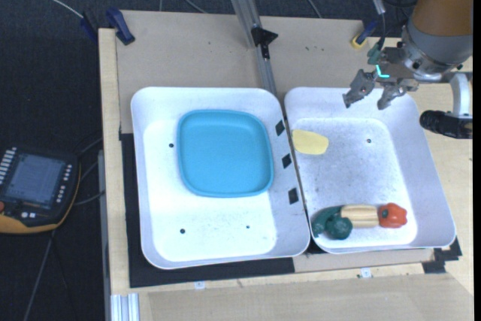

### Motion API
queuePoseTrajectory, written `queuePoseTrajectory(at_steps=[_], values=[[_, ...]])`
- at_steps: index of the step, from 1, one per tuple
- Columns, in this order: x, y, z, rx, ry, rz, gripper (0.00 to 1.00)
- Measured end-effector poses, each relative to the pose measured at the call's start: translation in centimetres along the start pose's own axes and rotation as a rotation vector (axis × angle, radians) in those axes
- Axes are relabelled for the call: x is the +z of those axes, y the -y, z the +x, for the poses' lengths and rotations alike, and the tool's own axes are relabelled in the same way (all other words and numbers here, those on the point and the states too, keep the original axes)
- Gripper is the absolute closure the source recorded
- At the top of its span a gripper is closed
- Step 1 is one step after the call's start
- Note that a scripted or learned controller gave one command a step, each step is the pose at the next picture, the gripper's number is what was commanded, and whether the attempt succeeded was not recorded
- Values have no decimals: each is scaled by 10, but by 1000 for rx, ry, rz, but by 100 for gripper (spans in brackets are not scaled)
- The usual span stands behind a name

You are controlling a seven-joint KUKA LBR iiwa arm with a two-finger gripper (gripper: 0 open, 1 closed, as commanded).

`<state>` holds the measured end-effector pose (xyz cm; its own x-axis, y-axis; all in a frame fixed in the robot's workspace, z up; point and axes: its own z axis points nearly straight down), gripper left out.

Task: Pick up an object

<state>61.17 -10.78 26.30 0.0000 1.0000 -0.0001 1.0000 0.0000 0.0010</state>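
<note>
Your gripper, fingers apart and holding nothing, hangs over the right bin's far rim, with the yellow piece nearest below-left, so a straight descent may strike the rim instead.

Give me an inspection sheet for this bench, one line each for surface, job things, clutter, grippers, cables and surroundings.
Surface: tan bench bearing the left bin and right bin side by side.
Job's things: yellow piece at the right bin's left wall; green object, tan block and red object in a row along its near wall.
Clutter: blue tray in the left bin.
Grippers: gripper above the right bin's far edge, jaws apart, holding nothing.
Cables: several on the dark floor beyond the bench.
Surroundings: pendant at left; blue clamp on the far corner.
</note>
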Motion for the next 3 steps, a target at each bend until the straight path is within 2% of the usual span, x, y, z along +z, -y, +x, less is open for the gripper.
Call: queuePoseTrajectory(at_steps=[1,3], values=[[0,0,0,0,0,0,0],[111,7,-11,0,0,5,0]])
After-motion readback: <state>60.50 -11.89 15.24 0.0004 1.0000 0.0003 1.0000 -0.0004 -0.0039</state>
